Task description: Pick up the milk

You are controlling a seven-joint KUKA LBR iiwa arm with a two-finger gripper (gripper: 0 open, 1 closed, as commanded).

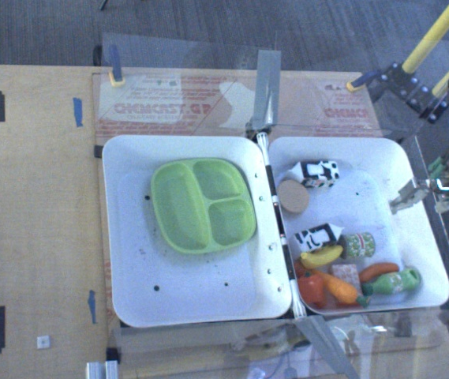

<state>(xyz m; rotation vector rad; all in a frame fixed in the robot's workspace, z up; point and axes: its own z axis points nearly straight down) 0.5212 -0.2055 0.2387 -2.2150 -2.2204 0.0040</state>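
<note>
From my remote station I look down at a slant on a wooden bench [35,235] carrying two shallow white bins side by side. I'll place everything relative to the green divided plate [203,205], which sits alone in the left bin [129,290], a little toward its far side.

Just past the divider to the plate's right, in the right bin [390,172], a black-and-white cow-patterned milk carton [317,173] lies on its side near the far wall. A tan round disc [293,197] touches the carton's near-left end, between it and the plate. A second cow-patterned carton [318,236] lies nearer the camera, to the plate's lower right. Beside and below it is a cluster of toy food: a yellow banana [322,255], a green-and-white can [358,245], a red pepper [311,288], an orange carrot [342,290], a red chilli [378,272] and a green bottle [392,282].

The gripper [410,194] shows at the right bin's far-right edge, well apart from both cartons. Nothing sits between its fingers; I cannot tell whether the claw is released or clenched.
</note>
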